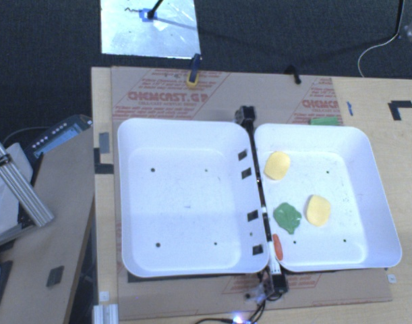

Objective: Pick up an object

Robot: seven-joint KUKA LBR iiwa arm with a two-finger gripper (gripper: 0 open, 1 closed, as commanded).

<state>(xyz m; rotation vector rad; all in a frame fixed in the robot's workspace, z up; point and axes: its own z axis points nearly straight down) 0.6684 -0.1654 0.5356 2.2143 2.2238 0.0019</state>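
Note:
In the right bin (377, 201) lie four small objects. A yellow rounded piece (277, 165) rests near the bin's upper left. A second yellow piece (319, 210) lies lower, toward the middle. Just left of it sits a green lumpy piece (287, 217). A small orange-red piece (278, 247) lies at the bin's lower left, close to the divider between the bins.
The left bin (135, 201) stands beside the right one, joined by a row of black clips (249, 194). Both rest on a cardboard sheet (165, 96). A small green item (325, 121) lies behind the right bin. A metal rail (17, 184) stands at far left.

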